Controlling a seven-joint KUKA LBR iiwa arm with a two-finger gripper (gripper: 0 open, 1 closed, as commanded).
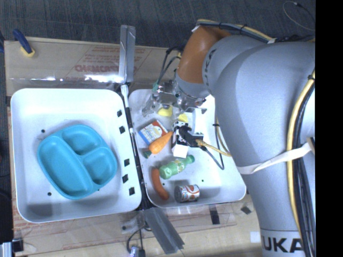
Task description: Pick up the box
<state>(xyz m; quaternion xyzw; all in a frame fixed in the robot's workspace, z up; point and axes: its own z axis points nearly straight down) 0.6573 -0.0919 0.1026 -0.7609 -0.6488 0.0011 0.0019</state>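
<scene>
Toward the left wall of the right bin point(228, 182), the box point(150, 132) is seen lying flat beside the carrot point(161, 142), not lifted. Gripper point(170, 101) is parked near it; its state cannot be told. Grasp and lift remain.

The surface point(69, 55) is a pale brown board with faint red print. Two shallow white bins sit on it side by side, the left bin point(21, 108) and the right bin point(228, 183). Near its far left corner lies a small blue-and-yellow thing point(22, 40), perhaps a clamp.
</scene>
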